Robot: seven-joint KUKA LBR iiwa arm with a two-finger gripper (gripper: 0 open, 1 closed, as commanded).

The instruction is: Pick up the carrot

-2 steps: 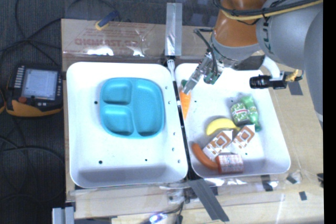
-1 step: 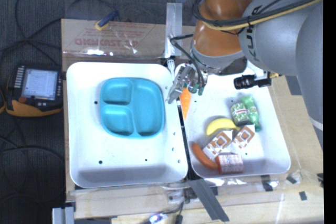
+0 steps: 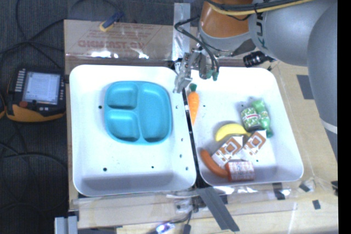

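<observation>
You have the carrot (image 3: pixel 192 106) lying in the right bin (image 3: pixel 285 118), pressed up against that bin's left wall, right by the divide between the two bins. It lies lengthwise along the wall, green stub toward the far end, orange tip pointing toward the near edge.

The gripper (image 3: pixel 193 71) hangs just above the far left corner of the right bin, close to the carrot's green end. You cannot tell from this angle how far apart its fingers stand, and nothing is visibly between them. The carrot rests on the bin floor.

Look at what crowds the carrot: the bin wall touches it on its left side, so there is little room there. On its right the floor is bare for a stretch. Further along, near the bin's near edge, you see a yellow banana (image 3: pixel 230 131), two brown and white cartons (image 3: pixel 239 146), a sausage (image 3: pixel 211 162) and a small can (image 3: pixel 240 171) bunched together, all apart from the carrot. A green packet (image 3: pixel 255 114) sits near the right side, well apart.

The left bin (image 3: pixel 88 172) holds a blue divided plate (image 3: pixel 137 111), separated from the carrot by both walls
</observation>
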